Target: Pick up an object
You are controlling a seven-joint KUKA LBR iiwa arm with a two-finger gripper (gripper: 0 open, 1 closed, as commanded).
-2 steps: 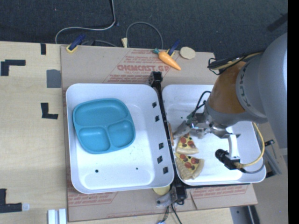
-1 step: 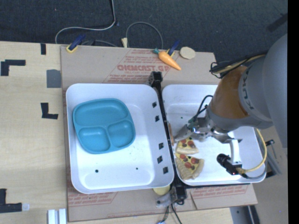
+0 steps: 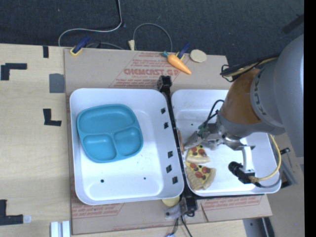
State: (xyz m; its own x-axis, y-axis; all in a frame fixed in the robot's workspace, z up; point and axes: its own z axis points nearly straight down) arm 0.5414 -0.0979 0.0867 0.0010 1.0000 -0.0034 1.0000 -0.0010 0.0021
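Two toy pizza slices lie in the right bin (image 3: 256, 186) near its left wall: one slice (image 3: 197, 154) higher up and a second slice (image 3: 201, 176) below it. My gripper (image 3: 203, 137) hangs low over the upper slice, just above its top edge. The grey arm with its orange band (image 3: 242, 100) comes in from the right and covers much of the bin's middle. A blue divided plate (image 3: 109, 132) rests in the left bin (image 3: 123, 189).
A toy carrot (image 3: 178, 64) and a small beige disc (image 3: 198, 56) lie on the cardboard behind the bins. A black divider (image 3: 170, 132) runs between the two bins. Cables (image 3: 118, 14) trail across the dark floor at the back.
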